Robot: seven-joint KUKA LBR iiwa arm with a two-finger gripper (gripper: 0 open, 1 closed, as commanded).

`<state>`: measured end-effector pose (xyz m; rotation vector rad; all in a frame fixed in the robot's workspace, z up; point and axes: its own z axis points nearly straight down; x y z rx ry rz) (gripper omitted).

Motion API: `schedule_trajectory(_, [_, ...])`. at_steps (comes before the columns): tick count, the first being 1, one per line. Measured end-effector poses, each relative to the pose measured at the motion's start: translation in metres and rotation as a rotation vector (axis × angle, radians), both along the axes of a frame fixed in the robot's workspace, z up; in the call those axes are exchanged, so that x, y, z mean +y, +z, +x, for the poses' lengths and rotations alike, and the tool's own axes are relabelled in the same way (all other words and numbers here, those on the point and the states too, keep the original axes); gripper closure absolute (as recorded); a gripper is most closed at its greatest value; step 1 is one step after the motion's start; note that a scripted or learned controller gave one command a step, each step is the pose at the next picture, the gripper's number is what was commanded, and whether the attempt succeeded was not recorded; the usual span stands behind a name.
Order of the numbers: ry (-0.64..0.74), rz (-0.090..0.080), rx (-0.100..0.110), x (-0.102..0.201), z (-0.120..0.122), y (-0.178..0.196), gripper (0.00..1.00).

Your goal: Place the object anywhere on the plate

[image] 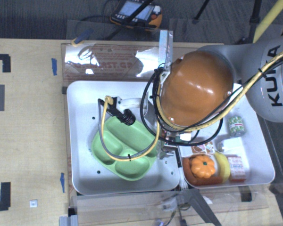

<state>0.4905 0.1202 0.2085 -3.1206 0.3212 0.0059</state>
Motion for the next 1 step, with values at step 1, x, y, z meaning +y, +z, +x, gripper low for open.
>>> schedule_trajectory(1, [-0.172,-0.004,0.005,-0.0478,0.0065,-0.0264,1.00])
